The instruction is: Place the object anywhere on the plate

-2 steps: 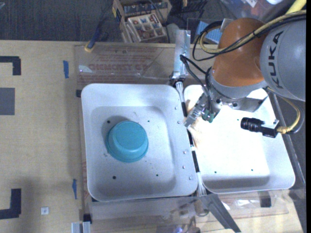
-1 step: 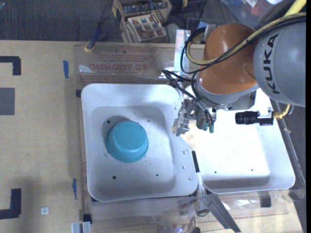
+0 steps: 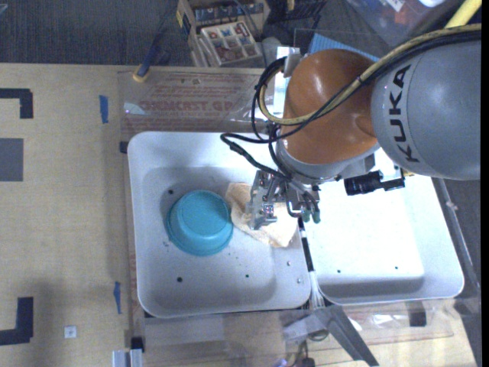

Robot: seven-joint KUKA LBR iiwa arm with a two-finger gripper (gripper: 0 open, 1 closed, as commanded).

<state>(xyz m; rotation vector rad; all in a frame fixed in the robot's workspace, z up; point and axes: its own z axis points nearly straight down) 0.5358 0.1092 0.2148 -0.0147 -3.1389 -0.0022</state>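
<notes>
2 shallow white bins sit side by side on the desk (image 3: 61,228), which has a pale wood-grain surface with black corner marks and small blue tape strips. The left bin (image 3: 153,281) is a rounded-corner plastic tray with a smooth, slightly speckled floor. It holds a round teal-blue bowl (image 3: 200,222), which looks turned upside down, though that is hard to be sure of, matte and smooth, lying toward the bin's left half. Just to the right of the bowl, touching or nearly touching its rim, lies a pale yellow, flat, irregular object (image 3: 269,234) with soft edges, perhaps a cloth or sponge-like piece; its material cannot be told for certain. The right bin (image 3: 382,274) is of the same white plastic, and its visible floor is brightly lit.

The arm (image 3: 428,105), grey with a glossy orange band and black cables looped round it, reaches in from the right. Its gripper (image 3: 265,214) hangs directly over the yellow object, with the metal fingers (image 3: 260,205) pointing down at it. Whether they are spread or closed, and whether they grip the object, cannot be told from this angle.

Above the bins lies a clear plastic-wrapped package (image 3: 191,102), and beyond the desk is a box of printed cards (image 3: 225,29).
</notes>
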